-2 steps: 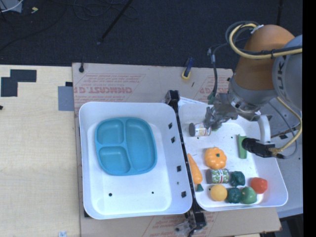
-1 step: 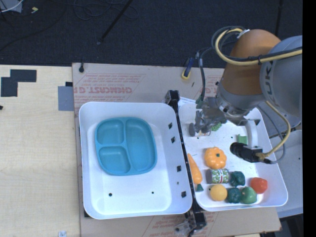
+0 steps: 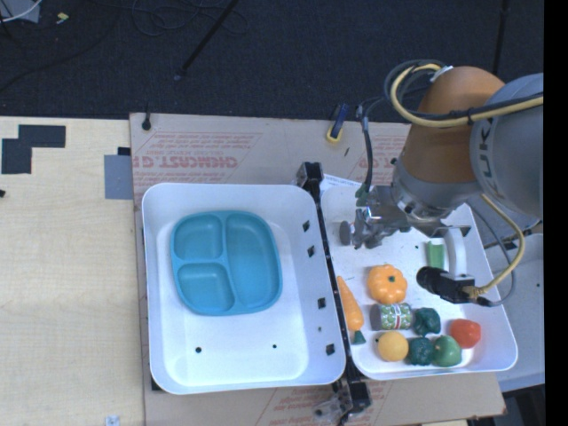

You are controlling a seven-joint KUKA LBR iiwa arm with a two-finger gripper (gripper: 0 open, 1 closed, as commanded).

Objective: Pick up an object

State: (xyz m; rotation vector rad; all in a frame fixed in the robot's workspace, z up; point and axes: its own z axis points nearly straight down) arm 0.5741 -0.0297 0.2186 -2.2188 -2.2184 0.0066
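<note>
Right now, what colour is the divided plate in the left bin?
Light blue; the divided plate shows best in the camera view.

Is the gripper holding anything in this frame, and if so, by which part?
Nothing is seen between its fingers. The gripper hangs over the upper left of the right bin, apart from the toy foods such as the orange pumpkin and the carrot below it.

robot lab, cardboard-topped bench (image 3: 222,149), loose cables (image 3: 177,7), toy food
</note>
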